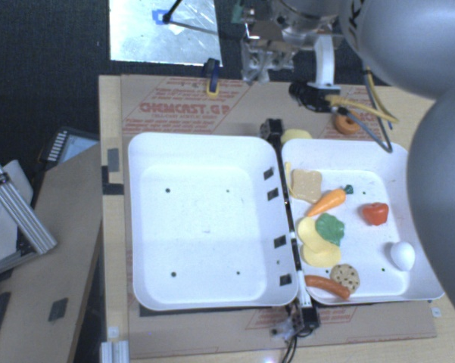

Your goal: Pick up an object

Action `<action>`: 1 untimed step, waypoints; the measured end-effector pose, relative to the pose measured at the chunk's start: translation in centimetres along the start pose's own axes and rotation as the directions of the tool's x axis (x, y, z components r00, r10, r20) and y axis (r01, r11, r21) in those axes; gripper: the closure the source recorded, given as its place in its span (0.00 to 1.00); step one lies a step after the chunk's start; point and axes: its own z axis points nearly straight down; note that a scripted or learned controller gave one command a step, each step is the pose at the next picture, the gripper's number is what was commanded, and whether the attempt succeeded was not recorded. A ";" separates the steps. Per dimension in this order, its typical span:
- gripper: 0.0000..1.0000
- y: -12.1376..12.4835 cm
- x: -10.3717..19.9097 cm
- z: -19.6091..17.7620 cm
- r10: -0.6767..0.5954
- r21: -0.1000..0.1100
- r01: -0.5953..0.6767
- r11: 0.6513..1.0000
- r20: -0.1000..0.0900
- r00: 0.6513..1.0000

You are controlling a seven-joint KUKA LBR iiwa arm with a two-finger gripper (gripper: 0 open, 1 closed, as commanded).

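Grey arm (431,127) was seen raised beyond the right bin (363,286); its gripper (269,63) state seemingly could not be told. A descent toward the carrot (327,201) was still required.

Orange carrot (327,201), red tomato (375,213), white egg (402,255)

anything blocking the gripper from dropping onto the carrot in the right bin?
Nothing visible. The gripper sits up beyond the bins' far edge, and the carrot lies uncovered in the right bin, with a bread slice and a green piece close beside it.
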 end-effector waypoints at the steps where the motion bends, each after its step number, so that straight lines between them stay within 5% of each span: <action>1: 1.00 -0.4 6.5 11.0 0.003 0.026 -0.003 1.000 0.005 1.000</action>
